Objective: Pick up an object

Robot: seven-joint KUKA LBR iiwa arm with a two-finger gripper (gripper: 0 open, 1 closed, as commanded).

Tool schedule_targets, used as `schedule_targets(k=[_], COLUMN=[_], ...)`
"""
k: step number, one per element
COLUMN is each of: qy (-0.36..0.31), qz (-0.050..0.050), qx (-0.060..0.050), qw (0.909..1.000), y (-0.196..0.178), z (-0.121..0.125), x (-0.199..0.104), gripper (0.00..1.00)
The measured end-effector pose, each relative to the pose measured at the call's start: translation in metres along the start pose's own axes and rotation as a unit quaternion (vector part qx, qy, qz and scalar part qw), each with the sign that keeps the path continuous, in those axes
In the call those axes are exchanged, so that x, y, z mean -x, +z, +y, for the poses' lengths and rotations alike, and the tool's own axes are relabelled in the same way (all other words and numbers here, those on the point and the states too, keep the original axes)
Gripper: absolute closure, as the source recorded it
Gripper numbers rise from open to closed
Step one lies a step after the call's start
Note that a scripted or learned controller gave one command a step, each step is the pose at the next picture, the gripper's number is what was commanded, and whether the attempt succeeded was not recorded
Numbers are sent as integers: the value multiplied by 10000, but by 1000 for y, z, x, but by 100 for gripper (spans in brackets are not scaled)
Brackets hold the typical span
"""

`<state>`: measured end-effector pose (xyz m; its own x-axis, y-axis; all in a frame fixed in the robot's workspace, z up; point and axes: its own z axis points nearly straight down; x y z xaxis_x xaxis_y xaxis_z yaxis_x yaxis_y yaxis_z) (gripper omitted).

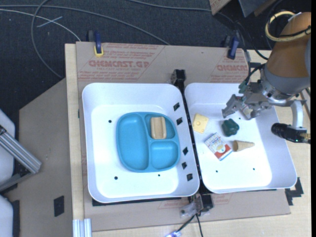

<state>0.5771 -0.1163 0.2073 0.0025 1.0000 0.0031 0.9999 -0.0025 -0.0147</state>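
My gripper [236, 112] hangs over the back of the right bin [276, 174], open with nothing between its fingers. Just below its fingertips lies a dark green rounded object [230, 128], apart from them. To the left of that is a yellow cheese-like piece [200, 123]. Nearer the front lie a small red and white box [217, 145] and a tan ice-cream cone [243, 145] on its side.
The left bin [98, 177] holds a blue divided tray [136, 144] with a tan bread-like piece [158, 127] in its upper right compartment. A black divider with clips [185, 132] runs between the bins. A black part [289, 131] juts in at the right bin's right edge.
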Motion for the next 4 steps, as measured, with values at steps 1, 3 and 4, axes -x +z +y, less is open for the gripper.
schedule_targets(k=[1, 3, 4], qy=[-15, -14, -6], qz=[-9, -5, -23], qx=[69, 45, 92], qw=[10000, 10000, 10000], y=[-7, 78, 101], z=[3, 4, 5], x=[0, -8, -7], gripper=[0, 0, 0])
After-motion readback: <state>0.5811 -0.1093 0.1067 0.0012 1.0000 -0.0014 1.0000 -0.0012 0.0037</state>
